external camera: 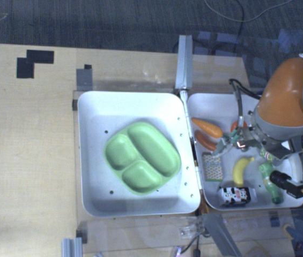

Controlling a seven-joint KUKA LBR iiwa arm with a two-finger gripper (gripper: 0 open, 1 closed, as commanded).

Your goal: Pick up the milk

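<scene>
The milk (234, 195) is a small black-and-white carton with a red spot. It lies on its side at the front edge of the right bin (215, 103). My gripper (236, 142) hangs over the middle of that bin, beyond the milk and well apart from it. It is close to a carrot (207, 126) and above a banana (240, 170). The grey arm with its orange band (285, 98) covers the bin's right side.
In the right bin there are also a reddish sausage (205, 140), a green-and-white patterned packet (212, 166) and a green bottle (270, 182). The left bin (95, 143) holds a green divided plate (142, 157). A metal rail (184, 63) stands between the bins.
</scene>
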